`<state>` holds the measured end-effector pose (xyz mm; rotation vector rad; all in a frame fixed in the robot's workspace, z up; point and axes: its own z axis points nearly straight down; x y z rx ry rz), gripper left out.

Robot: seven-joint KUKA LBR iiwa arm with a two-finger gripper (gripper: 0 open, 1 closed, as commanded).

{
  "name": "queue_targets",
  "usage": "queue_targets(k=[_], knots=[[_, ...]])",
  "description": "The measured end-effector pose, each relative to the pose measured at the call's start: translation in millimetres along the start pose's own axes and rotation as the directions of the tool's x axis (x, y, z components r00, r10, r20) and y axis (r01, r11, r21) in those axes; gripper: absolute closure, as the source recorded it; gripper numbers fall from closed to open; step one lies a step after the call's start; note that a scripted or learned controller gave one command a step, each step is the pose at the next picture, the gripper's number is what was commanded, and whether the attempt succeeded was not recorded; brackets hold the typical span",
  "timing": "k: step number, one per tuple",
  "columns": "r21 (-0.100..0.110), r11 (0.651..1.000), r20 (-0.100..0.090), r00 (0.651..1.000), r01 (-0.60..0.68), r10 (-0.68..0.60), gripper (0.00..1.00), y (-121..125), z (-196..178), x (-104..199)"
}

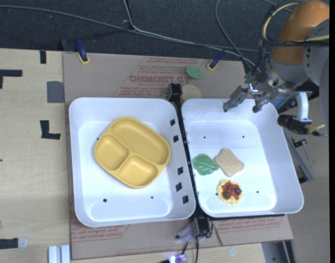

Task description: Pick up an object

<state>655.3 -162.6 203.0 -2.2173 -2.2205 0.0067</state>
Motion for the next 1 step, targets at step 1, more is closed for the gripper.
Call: queue_targets(k=[1], knots=[[0.001,1.000,0.001,1.000,0.000,0.000,0.00,-10.3,58.0,2.0]])
